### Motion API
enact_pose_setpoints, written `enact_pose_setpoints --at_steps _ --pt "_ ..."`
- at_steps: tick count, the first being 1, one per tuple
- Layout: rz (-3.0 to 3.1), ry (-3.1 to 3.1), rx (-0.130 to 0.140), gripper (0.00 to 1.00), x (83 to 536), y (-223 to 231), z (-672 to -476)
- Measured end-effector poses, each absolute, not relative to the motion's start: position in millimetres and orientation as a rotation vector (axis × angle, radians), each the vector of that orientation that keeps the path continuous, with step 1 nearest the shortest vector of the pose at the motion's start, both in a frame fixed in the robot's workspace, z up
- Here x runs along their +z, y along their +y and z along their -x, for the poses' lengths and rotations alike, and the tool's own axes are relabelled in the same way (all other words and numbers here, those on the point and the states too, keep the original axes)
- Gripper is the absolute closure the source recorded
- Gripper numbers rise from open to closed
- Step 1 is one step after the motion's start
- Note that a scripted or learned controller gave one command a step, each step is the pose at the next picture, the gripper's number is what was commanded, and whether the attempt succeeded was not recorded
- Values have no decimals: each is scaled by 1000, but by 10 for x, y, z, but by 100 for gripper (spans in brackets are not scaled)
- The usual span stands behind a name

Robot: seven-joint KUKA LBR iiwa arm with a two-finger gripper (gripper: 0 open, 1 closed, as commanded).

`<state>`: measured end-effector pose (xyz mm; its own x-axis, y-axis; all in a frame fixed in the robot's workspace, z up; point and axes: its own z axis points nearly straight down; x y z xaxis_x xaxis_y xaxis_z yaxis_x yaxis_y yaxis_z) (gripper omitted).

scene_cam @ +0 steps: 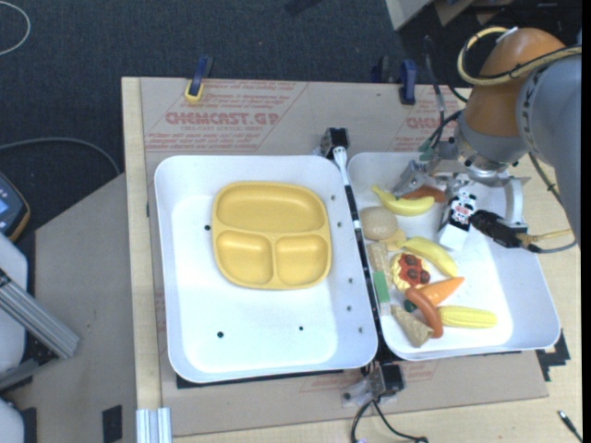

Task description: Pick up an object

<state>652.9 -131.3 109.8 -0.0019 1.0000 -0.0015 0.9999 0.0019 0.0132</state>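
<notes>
Your widest surface is the cardboard-topped bench (268,109), and on it sit the two white bins touching side by side. The left bin (185,275) carries a yellow divided plate (271,232), lying flat toward its far half. The right bin (517,293) holds all the loose toy food you could pick from. The grey arm (503,90) reaches in from the right over that bin's far end, and its gripper (427,175) hangs low near the far-left corner, just above a small red piece (423,193) and a yellow banana (404,203). You cannot tell from this view whether the gripper is wide or narrow, or whether it touches either piece. Nearer you along the bin's left side, a second banana (429,252) lies beside a pizza slice (409,270). An ear of corn (468,317) rests near the front with an orange carrot (436,293) just behind it. A round beige piece (377,221) sits close by the divider, below the first banana.
</notes>
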Motion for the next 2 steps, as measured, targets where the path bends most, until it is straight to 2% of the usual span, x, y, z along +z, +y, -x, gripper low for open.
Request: enact_pose_setpoints --at_steps 1,2 --pt "-2218 2224 10 0 927 -1295 -6570" --pt "-2204 2211 20 100 1072 -1318 -6605"
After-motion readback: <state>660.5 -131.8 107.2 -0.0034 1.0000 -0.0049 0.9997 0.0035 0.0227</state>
